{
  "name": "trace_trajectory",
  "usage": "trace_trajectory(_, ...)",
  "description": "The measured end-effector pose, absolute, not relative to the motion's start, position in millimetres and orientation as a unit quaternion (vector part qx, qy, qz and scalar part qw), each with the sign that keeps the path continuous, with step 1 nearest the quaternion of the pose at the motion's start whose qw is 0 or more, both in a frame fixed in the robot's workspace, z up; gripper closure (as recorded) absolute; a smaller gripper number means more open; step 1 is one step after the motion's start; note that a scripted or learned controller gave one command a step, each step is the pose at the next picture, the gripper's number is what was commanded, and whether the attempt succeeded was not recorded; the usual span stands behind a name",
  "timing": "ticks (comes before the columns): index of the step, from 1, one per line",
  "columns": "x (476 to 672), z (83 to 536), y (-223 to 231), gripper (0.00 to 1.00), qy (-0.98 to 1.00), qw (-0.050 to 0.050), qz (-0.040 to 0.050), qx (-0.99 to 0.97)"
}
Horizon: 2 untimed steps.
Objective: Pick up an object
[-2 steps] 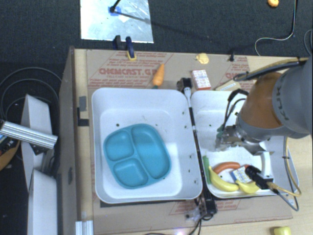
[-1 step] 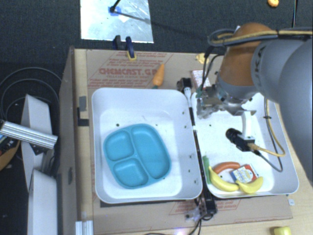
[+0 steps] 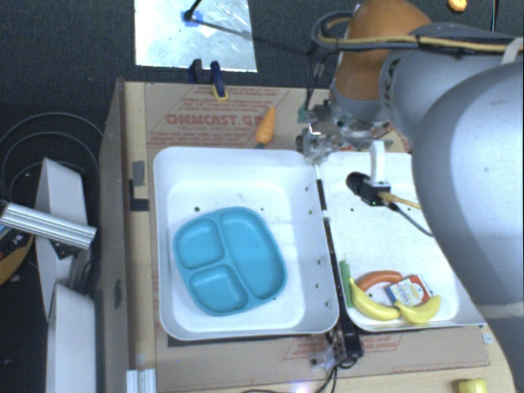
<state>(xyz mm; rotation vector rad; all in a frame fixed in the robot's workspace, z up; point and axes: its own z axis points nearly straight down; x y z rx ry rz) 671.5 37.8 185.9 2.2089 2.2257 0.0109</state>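
Banana (image 3: pixel 385 308) at bin (image 3: pixel 246 158) edge — tray (image 3: pixel 229 259) apart

Arm (image 3: pixel 458 129) over right bin (image 3: pixel 360 219), perhaps crowding.

Your arm (image 3: pixel 458 137) is reaching in from the right side of the view, and its broad grey body is filling the upper right and right edge of the frame. The orange band (image 3: pixel 372 43) is showing near the top, above the wrist, with cables looping around it. Below the band, the grey wrist section is pointing down and to the left. Your claw (image 3: pixel 313 147) is sitting at the lower end of the wrist, low and facing downward. You are seeing it as a small, blurred metallic cluster, so the fingers' spacing is not readable. A black fitting is jutting out just right of and below the claw.
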Motion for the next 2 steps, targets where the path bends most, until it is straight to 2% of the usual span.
trace_trajectory(1, 567.3, 210, 53, 1.00, 0.707, -0.002, -0.0018, 0.707)
trace_trajectory(2, 662.3, 229, 80, 1.00, 0.710, 0.004, 0.0041, 0.704)
